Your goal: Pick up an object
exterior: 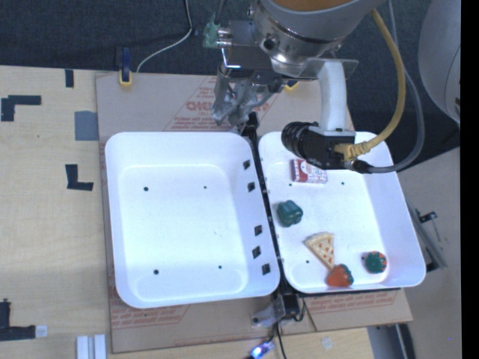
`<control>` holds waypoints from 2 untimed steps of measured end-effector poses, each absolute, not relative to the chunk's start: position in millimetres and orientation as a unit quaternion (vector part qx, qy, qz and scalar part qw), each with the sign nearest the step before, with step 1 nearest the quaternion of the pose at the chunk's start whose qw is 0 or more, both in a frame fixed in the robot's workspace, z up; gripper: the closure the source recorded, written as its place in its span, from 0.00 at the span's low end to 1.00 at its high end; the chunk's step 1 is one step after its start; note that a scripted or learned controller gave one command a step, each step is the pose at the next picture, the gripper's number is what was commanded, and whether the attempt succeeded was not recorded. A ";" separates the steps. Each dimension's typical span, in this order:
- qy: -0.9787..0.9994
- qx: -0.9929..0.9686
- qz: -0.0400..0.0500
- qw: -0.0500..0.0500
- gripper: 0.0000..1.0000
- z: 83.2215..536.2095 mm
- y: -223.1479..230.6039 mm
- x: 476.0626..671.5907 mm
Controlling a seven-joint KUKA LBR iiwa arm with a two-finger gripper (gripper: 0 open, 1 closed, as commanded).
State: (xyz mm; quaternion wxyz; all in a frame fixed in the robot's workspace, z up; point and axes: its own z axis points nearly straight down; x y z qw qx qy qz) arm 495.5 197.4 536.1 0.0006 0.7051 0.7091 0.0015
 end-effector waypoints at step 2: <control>0.708 0.707 -0.001 0.000 1.00 534.3 233.2 485.1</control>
